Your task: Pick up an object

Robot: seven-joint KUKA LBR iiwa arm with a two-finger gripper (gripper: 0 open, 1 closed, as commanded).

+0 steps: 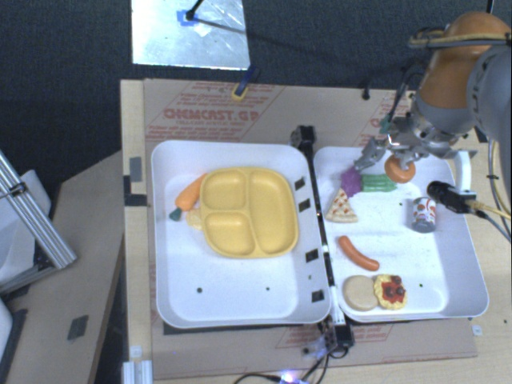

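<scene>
The 2-finger pincer [398, 163] hung over the far part of the right white bin [460, 246], its fingers closed on a round orange toy fruit [399, 170]. Just beside it lay a purple toy [350, 182] and a green block [378, 184]. The left white bin [172, 238] held a yellow 3-compartment plastic tray [244, 212] and a toy carrot [189, 194].

arm's [468, 62] reaching in from the right, orange band up top, wrist angled down-left with the gripper [390, 154] low and tilted.
</scene>
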